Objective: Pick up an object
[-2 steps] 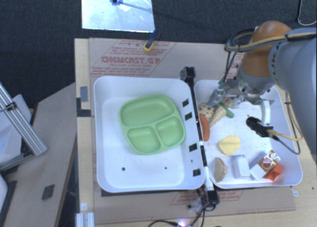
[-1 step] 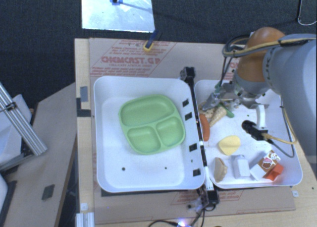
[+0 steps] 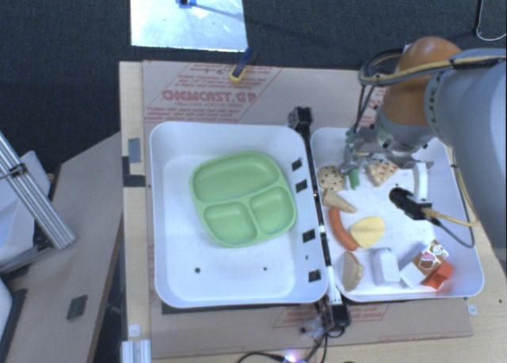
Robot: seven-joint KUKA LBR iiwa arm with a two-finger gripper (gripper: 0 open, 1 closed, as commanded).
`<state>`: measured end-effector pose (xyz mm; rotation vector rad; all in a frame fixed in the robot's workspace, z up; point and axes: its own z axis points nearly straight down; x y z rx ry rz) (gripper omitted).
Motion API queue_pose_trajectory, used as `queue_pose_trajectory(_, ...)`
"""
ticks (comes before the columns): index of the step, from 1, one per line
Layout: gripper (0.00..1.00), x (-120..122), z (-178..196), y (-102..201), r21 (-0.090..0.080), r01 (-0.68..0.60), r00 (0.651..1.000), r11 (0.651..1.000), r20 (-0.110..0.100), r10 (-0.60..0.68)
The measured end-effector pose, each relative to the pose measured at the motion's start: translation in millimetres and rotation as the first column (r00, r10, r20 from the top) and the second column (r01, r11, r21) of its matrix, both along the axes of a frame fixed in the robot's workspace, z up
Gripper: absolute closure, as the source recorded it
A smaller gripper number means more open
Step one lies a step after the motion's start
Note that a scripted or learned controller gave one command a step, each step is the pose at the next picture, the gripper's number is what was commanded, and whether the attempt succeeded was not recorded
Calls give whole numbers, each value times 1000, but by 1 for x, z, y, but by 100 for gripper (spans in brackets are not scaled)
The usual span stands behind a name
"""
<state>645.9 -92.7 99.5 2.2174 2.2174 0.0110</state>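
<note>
The tray lies in the left bin. The right bin holds a cracker at the back left, a sausage beside a chip mid-bin, and a carton at front right.

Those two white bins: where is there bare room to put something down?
In the left bin, bare floor rings the green tray, widest along the near edge. The right bin is crowded: crackers, sausage, yellow piece and cartons, with the claw above them.
</note>
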Motion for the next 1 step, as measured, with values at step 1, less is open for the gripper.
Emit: queue_pose_trajectory(1,100,-7,48,-1,-1,1,1000,1000,-4,-1)
